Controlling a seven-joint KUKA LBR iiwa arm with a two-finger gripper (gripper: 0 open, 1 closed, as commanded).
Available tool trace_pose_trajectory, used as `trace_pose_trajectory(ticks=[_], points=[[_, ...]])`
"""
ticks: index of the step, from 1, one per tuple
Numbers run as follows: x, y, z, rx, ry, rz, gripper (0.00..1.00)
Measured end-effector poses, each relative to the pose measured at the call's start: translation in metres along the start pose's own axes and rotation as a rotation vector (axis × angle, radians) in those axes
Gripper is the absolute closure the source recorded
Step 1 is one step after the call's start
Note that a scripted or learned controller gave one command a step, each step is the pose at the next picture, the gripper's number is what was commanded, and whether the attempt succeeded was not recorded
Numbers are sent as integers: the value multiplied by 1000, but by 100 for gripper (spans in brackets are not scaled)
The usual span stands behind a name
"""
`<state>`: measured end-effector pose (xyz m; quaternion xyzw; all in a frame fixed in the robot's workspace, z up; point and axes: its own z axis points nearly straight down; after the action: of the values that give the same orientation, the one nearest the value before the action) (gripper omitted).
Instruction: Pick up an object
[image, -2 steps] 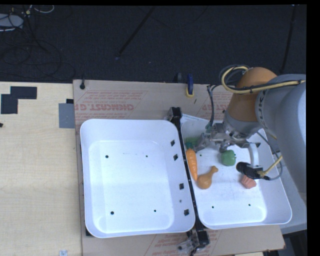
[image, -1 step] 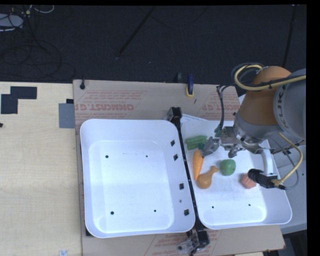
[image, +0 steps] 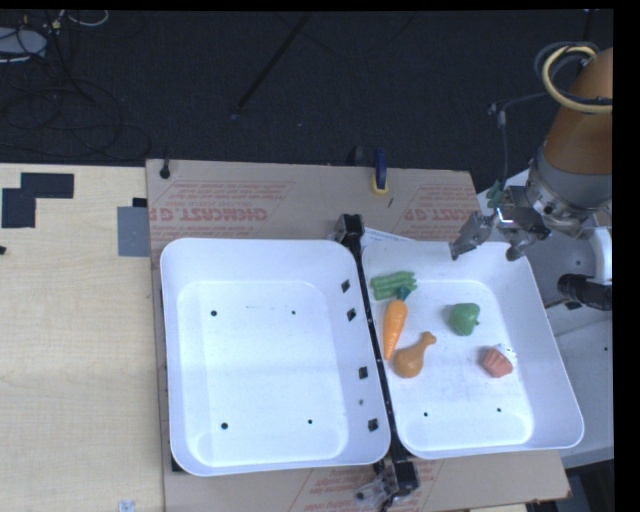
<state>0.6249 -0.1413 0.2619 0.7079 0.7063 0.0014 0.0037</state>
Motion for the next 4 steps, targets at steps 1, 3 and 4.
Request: trace_pose_trajectory(ticks=[1,3,4], points=[[6,19,-285,-5,0,-6,0],[83,18,-116,26,7,-8,100],[127,-37,-131,13,5,-6,100]])
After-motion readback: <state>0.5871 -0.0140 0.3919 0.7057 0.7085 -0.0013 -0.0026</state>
